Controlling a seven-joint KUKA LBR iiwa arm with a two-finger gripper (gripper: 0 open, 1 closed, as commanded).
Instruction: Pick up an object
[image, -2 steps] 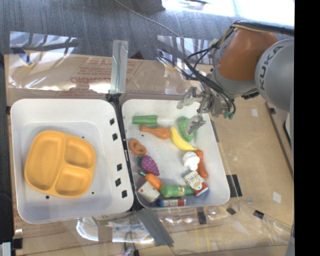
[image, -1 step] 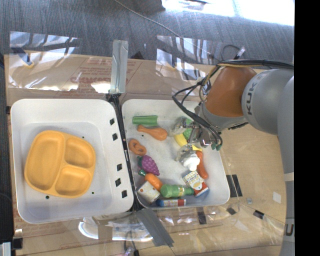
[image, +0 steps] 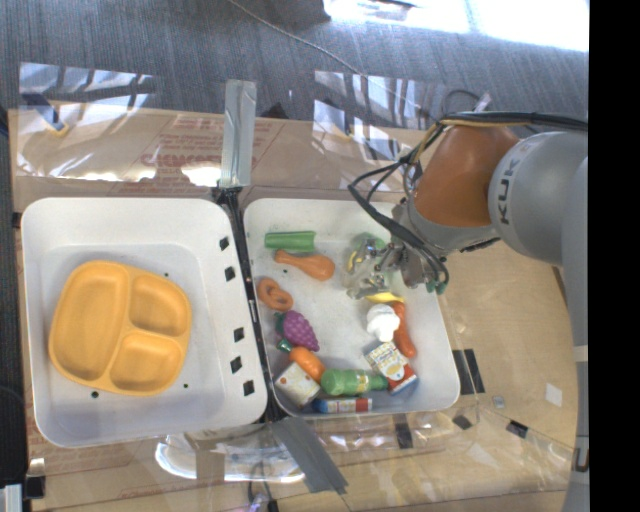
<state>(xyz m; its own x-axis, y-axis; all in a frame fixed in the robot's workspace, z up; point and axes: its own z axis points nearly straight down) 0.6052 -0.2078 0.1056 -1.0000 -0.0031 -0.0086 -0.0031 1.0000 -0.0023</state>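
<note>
The right white bin (image: 330, 212) holds several toy foods: a green cucumber (image: 290, 240), an orange squash-shaped piece (image: 308, 264), a pretzel (image: 274, 294), purple grapes (image: 298, 329), a carrot (image: 307, 362), a green bottle (image: 352, 381), a white bottle (image: 381, 322) and small cartons (image: 385, 358). My gripper (image: 368, 278) hangs low over the bin's right half, just above the white bottle and beside a small green and yellow piece (image: 360, 250). Its metal fingers (image: 362, 285) blur into the clutter, and I see nothing clearly held between them.
The left white bin (image: 60, 225) holds a yellow divided plate (image: 120, 326). A black divider strip (image: 245, 300) runs between the bins. The arm's grey body and orange band (image: 460, 180) overhang the right bin's far right corner. Taped plastic sheeting surrounds both bins.
</note>
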